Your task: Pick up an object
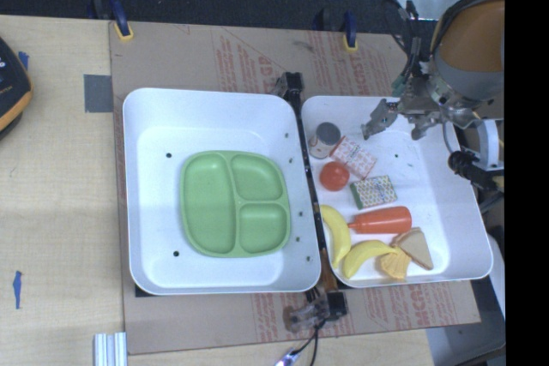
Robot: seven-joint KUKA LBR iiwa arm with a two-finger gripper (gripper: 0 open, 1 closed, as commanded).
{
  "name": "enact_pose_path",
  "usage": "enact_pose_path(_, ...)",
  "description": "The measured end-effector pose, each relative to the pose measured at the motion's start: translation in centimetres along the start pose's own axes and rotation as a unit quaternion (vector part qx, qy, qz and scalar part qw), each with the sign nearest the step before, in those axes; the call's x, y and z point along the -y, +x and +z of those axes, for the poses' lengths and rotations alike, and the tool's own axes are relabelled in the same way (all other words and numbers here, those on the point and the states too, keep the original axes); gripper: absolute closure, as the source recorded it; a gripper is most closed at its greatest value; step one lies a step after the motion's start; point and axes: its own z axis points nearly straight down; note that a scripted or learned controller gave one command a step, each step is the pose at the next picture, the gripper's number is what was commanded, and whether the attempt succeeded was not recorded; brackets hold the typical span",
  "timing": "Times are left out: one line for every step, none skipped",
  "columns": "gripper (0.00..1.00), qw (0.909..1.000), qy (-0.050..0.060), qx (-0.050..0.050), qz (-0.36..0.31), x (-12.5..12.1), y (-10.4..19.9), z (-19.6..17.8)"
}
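While the claw (pixel 401 123) hangs with its two fingers spread and nothing between them, it sits over the far part of the right bin (pixel 455 210), above bare white floor. Nearest to it, toward the bin's far-left corner, lie a small grey round piece (pixel 327 135) and a red-and-white printed packet (pixel 353 156); the packet looks light, thin and crushable, so a pinch across its short sides would suit it. Just beyond, by the left wall, rests a red tomato-like ball (pixel 334 176), probably smooth toy plastic that may roll or squirt from a pinch unless taken across its middle. A small patterned block (pixel 373 191) sits mid-bin; its flat faces offer the surest hold. An orange carrot-shaped piece (pixel 383 220) lies crosswise nearer the front, best gripped across its thick middle. Crowded into the near edge are two bananas (pixel 350 246), a bread-like wedge (pixel 415 248) and a yellow ridged piece (pixel 394 265), touching one another and so awkward to separate. All appear light and rigid. Left bin (pixel 154 184) holds a green divided tray (pixel 233 203) on the desk (pixel 51 210).
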Motion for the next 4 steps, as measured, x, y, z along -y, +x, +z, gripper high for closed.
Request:
enact_pose_path(0.0,1.0,0.001,0.0,0.001,6.0,-2.8,8.4)
enact_pose_path(0.0,1.0,0.0,0.0,0.0,8.2,-2.6,12.9)
enact_pose_path(0.0,1.0,0.0,0.0,0.002,12.9,-9.8,12.9)
enact_pose_path(1.0,1.0,-0.001,0.0,-0.001,12.8,-9.8,11.8)
